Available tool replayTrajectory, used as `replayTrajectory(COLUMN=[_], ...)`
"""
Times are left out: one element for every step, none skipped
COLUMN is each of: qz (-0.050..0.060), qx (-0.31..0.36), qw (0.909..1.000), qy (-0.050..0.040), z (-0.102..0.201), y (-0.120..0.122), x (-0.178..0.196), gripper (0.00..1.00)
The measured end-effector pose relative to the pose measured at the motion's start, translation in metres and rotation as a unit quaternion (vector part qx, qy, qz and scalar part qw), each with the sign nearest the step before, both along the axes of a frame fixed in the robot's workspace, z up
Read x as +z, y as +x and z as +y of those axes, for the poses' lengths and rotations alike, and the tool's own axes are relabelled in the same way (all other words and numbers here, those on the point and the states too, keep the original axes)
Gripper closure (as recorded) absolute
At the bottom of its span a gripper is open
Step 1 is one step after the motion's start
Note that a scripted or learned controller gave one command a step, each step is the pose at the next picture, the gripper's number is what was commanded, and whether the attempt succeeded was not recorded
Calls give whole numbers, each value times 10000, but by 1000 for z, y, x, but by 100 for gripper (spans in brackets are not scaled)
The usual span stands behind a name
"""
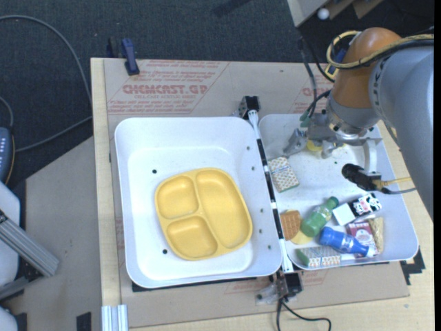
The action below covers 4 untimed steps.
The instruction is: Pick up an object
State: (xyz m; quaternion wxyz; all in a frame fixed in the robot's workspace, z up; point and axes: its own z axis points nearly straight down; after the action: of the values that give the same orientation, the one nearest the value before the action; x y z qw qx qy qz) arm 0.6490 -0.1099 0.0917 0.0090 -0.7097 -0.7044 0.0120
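Observation:
The right bin (400, 185) holds several small objects. A patterned packet (283, 173) lies near its left wall. Toward the front are a green bottle (318, 219), a blue bottle (341, 241), a brown waffle-like piece (291, 222), a white box with black spots (361, 209) and a red-and-tan snack pack (366, 234). A speckled flat item (318, 257) lies at the front rim. My gripper (311, 141) hangs low over the bin's back part, behind the packet and apart from it. A small yellow piece (318, 145) shows right at the gripper.
In the left bin (138, 150) lies a yellow three-part plate (202, 213). A black clip (249, 105) sits at the back where the bins meet. A black part with a yellow cable (362, 177) hangs from the arm above the right bin.

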Motion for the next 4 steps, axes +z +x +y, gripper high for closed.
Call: replayTrajectory(qz=[89,-117,-172,-189], qx=[-1,27,42,44], qw=[9999,9999,9998,9998], qy=[69,17,8,3], z=[-34,-85,-96,-76], y=[8,16,18,20], x=[-14,-8,186,16], gripper=[0,0,0,0])
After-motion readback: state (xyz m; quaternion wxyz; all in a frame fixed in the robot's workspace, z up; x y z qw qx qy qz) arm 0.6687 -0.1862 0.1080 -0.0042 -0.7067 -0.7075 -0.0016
